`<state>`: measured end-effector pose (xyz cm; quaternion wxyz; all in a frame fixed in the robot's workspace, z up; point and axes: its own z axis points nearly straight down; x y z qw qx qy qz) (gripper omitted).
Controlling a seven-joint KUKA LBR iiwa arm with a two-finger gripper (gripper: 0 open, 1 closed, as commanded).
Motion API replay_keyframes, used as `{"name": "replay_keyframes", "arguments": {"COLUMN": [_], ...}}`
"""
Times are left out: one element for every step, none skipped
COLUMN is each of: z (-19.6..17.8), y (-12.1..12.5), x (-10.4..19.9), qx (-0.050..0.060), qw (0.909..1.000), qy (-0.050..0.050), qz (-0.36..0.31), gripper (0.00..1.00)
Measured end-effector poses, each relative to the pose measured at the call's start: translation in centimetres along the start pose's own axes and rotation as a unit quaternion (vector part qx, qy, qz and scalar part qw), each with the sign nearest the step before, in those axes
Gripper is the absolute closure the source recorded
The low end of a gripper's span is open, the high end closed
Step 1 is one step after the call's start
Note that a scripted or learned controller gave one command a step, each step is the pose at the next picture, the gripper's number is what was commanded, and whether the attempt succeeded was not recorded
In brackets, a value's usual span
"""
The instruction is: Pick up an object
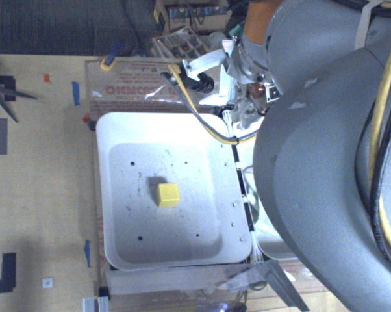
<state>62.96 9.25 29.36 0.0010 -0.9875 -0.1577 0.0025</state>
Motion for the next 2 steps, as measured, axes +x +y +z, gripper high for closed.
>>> {"name": "replay_keyframes", "arguments": {"z": [11.5, 17.4], "y": [-8.0, -12.2], "x": [0.3, -1.4], "qx": [-0.001, -0.007], "qw": [0.9987, 0.9996], "qy": [0.002, 0.019], "qz": [0.05, 0.021], "gripper": [1.0, 1.0]}}
